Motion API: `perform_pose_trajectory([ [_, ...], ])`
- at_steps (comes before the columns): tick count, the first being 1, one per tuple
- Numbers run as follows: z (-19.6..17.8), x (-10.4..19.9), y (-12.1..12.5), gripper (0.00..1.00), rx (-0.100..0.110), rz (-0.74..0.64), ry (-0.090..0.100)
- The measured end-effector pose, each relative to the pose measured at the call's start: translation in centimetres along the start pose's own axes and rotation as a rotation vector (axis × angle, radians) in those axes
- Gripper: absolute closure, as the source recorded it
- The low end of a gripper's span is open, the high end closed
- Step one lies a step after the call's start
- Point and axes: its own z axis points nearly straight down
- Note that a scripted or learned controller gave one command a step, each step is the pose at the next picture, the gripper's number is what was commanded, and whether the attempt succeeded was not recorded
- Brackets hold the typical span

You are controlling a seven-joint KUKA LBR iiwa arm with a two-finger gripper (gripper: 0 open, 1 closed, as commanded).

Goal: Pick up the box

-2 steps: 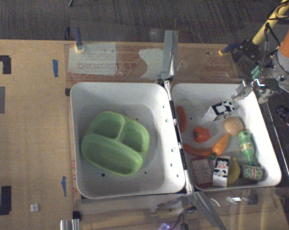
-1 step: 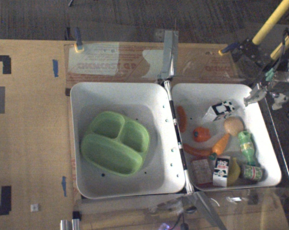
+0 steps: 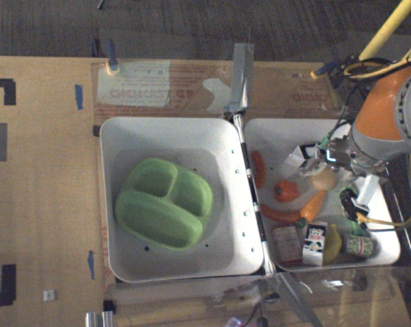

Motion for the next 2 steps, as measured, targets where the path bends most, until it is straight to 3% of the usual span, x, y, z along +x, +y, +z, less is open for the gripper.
perform_pose_trajectory([
  [1,0.3,3.8,5.6,0.0,0.05,0.0,-0.018],
  [2,0.5,6.1,4.8,0.0,0.048,0.143,-0.034],
])
